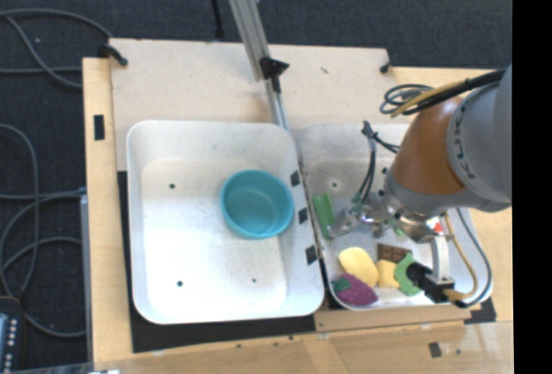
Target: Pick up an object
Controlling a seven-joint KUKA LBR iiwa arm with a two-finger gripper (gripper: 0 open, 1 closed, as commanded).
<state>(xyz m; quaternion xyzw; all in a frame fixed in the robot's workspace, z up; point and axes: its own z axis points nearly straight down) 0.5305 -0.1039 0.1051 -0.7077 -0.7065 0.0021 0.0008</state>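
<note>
In the right bin (341, 144) lie a green stick-shaped object (323, 210), a yellow lump (357, 264), a purple bumpy object (354, 289), a small brown block (392, 254) and a green piece (409, 271). The arm's orange and grey wrist (431, 161) hangs over the middle of this bin. My gripper (366, 215) points down just right of the green stick and above the yellow lump. Nothing is seen between its fingers. A teal bowl (256, 203) sits upright in the left bin (155, 191), near that bin's right side.
A slanted aluminium post (246, 10) rises from the bench behind the bins. Black and yellow cables (405, 96) loop beside the arm at the back right. The bins' shared rims (299, 191) run between the bowl and the green stick.
</note>
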